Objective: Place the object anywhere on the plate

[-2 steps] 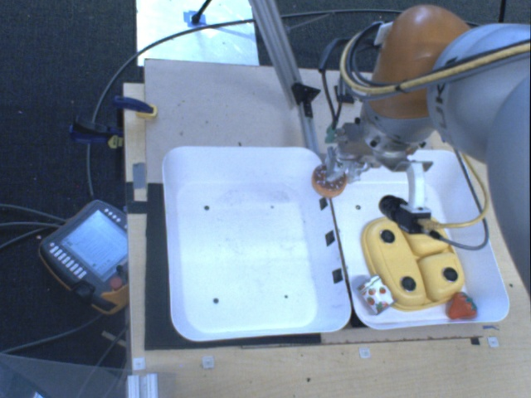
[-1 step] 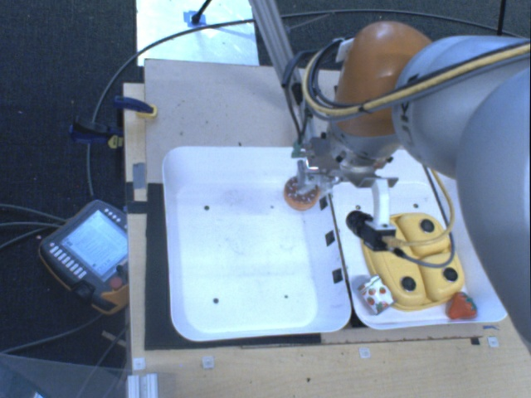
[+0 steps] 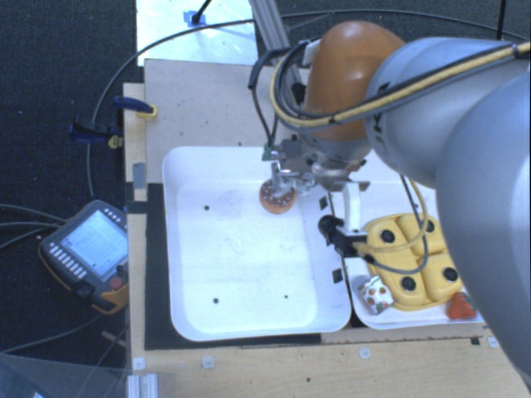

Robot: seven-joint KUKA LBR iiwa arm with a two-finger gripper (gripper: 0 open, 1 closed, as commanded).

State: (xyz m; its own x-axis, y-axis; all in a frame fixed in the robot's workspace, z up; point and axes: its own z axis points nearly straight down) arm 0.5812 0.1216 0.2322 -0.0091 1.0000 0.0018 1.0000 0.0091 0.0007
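**Object in the pincer, but no plate reached yet**

The pincer [image 3: 280, 185] of the grey arm hangs over the upper right part of the left shallow white bin [image 3: 187, 305]. Between its fingers I see a small round brown object with a pale, ring-like centre [image 3: 277, 198] — it looks like a little doughnut toy. The pincer is closed narrowly around the top of this object, so I judge that the grasp is made. Whether the object is lifted or touches the bin floor, I cannot tell.

In the right white bin [image 3: 398, 322] lies a yellow moulded tray with dark round holes [image 3: 415, 259]. Near it are a small white piece with red marks [image 3: 375, 295] and a small red piece [image 3: 461, 307].

I cannot recognise a plate with certainty — perhaps the arm hides it. So the first half seems done; the carrying and the release on the plate are left.
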